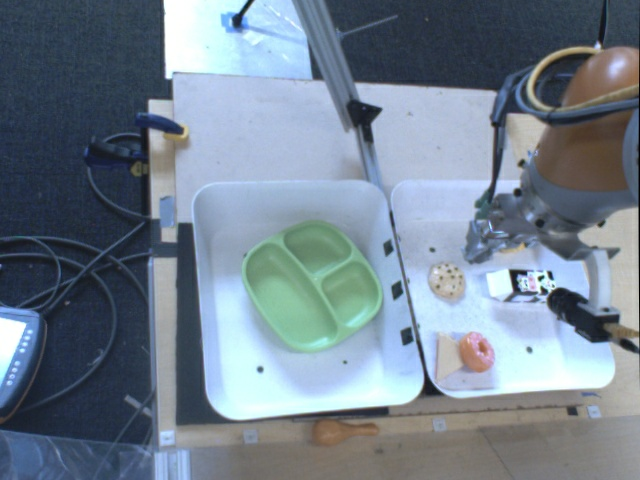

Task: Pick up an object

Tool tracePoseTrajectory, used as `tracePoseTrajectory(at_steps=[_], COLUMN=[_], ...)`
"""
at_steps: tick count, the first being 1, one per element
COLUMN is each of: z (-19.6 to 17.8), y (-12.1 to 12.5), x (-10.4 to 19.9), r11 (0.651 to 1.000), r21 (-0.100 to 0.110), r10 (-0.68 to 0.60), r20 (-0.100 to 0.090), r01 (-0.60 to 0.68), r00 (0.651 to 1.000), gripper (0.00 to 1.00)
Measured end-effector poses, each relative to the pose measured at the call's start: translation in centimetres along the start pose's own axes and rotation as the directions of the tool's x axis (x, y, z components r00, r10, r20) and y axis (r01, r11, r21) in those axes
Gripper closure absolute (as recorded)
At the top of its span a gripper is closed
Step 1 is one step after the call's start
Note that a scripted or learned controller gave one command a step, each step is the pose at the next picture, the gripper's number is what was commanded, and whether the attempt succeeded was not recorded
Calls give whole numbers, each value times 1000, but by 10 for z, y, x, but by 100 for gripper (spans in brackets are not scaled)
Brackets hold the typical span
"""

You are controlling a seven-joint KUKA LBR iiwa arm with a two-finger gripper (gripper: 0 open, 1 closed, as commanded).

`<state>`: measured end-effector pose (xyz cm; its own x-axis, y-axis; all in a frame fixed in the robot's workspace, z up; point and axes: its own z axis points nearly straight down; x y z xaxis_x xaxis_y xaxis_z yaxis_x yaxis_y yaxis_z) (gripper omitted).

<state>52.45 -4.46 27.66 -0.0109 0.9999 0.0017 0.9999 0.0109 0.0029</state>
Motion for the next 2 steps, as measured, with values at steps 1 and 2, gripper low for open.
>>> tracePoseTrajectory(at_steps=[1,2], z=[16,27], y=[-3,-2], x=[45,100], r11=[1000,1000], r21=[2,3], r10=[0,0], r20=[0,-1], r01=[0,0], r00=[1000,1000], gripper=[100,100])
